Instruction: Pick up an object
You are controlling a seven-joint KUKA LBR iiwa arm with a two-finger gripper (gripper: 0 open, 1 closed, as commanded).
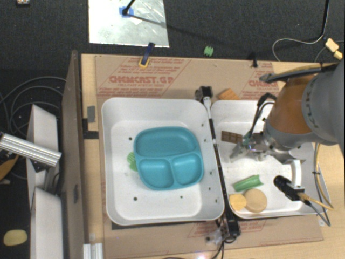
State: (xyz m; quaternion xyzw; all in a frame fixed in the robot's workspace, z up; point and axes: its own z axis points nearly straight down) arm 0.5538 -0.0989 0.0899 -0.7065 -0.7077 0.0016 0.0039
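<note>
The tool hangs low in the right bin; whether it is parted, I cannot tell. Drop squarely over the brown block at the bin's left wall.

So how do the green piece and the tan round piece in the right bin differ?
The green piece is long and narrow, lying at a slant; the tan round piece is a flat-looking disc. The green piece sits farther from the bin's near rim. Both lie loose in the right bin.
</note>
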